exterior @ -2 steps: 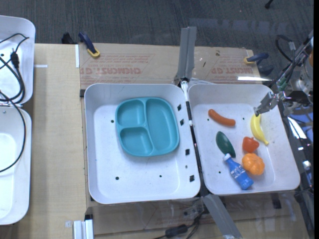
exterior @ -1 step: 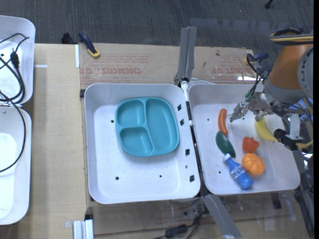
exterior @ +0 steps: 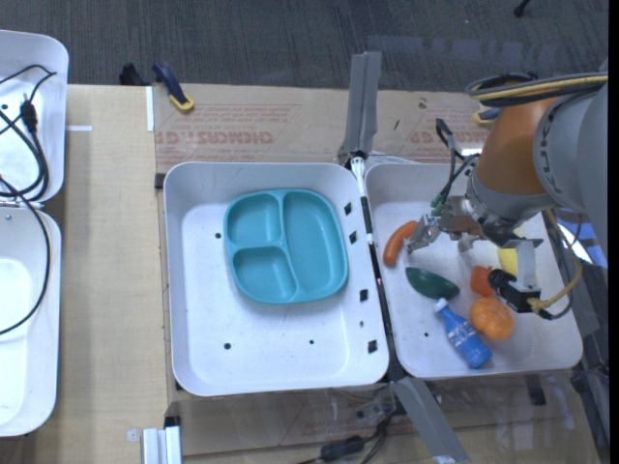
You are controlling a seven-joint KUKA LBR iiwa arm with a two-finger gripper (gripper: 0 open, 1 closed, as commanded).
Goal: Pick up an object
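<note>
The right bin (exterior: 422,351) holds an orange carrot-like piece (exterior: 397,243), a dark green flat object (exterior: 431,282), a blue bottle (exterior: 461,333), an orange ball-like toy (exterior: 492,318), a small orange-red piece (exterior: 483,280) and a yellow item (exterior: 509,257). My gripper (exterior: 438,232) hangs over the middle of this bin, just right of the carrot-like piece and above the green object. Its fingers (exterior: 423,234) stand apart with nothing between them. The left bin (exterior: 193,288) holds a teal divided plate (exterior: 286,245).
A grey post (exterior: 363,104) rises behind the seam between the bins. The arm's orange band (exterior: 511,148) and grey body cover the right bin's far right side. White trays with black cables (exterior: 24,124) lie at the far left. A blue and yellow clamp (exterior: 172,87) lies on the cardboard behind.
</note>
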